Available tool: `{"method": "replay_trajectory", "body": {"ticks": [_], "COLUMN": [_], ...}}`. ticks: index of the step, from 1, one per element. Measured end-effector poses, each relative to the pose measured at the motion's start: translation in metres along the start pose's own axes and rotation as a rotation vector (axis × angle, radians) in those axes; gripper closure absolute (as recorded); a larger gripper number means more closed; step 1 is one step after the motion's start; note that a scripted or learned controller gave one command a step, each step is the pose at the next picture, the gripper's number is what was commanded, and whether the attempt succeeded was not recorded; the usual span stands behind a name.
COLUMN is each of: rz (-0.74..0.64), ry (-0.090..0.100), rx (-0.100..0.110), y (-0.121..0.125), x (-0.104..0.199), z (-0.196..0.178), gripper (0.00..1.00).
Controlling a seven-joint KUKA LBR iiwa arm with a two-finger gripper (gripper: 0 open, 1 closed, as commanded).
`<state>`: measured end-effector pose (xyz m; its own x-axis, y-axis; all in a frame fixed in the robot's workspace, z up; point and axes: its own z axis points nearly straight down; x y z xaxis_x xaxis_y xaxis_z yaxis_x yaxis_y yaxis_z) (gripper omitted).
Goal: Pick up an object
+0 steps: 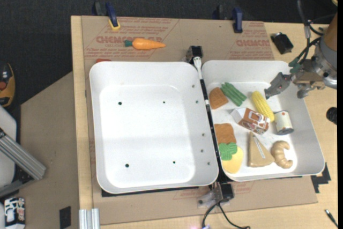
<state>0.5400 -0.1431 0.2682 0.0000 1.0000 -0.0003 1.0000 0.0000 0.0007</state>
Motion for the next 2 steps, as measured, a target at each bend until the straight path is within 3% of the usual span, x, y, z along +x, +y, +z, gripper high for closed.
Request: {"method": "replay_trajectory", "body": {"ticks": [1, 2], "rz": [-0.008, 0.004], "ry": [0.002, 0.006], "rx": [0.0, -0.002], "y": [0.075, 0.081], "x": [0.076, 0.051], "z": [0.087, 0.184], "gripper": [0.0, 0.0]}}
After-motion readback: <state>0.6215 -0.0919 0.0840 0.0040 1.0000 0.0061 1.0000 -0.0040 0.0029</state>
